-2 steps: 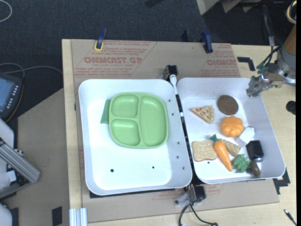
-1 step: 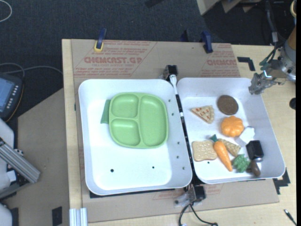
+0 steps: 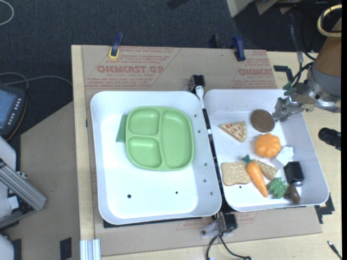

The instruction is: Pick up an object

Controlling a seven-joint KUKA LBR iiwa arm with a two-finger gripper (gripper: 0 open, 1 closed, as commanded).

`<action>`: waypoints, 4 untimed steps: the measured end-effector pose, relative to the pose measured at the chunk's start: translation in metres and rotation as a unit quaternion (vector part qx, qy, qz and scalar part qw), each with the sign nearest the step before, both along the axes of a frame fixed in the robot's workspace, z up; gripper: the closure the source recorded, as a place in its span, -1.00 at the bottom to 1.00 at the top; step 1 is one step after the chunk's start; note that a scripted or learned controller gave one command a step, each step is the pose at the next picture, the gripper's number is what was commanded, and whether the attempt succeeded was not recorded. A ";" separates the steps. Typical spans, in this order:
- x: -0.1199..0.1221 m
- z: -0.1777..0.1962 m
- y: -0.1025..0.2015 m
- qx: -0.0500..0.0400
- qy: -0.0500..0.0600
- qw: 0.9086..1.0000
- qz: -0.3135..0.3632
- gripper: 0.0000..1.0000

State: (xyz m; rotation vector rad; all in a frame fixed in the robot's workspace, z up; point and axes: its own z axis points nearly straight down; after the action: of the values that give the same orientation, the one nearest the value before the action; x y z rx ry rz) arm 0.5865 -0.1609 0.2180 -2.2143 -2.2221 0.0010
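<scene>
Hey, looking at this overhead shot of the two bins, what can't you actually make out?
- Gripper in the camera view: too small and blurred to tell how it is set, or whether it touches the brown disc.
- Arm: cut off by the right edge.
- Small dark piece by the broccoli: too small to identify.
- White item beside the orange pumpkin: partly covered by the black block, shape unclear.

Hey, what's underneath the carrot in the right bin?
The carrot lies across the edge of a bread slice on one side and a cracker-like piece on the other. Whatever is directly beneath its middle is covered.
</scene>
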 end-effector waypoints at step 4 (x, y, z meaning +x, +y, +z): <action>-0.095 0.015 0.105 -0.002 -0.004 1.000 -0.001 1.00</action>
State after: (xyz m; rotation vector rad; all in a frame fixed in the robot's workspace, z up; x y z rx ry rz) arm 0.4914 -0.0563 0.2332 -2.2220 -2.2255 -0.0034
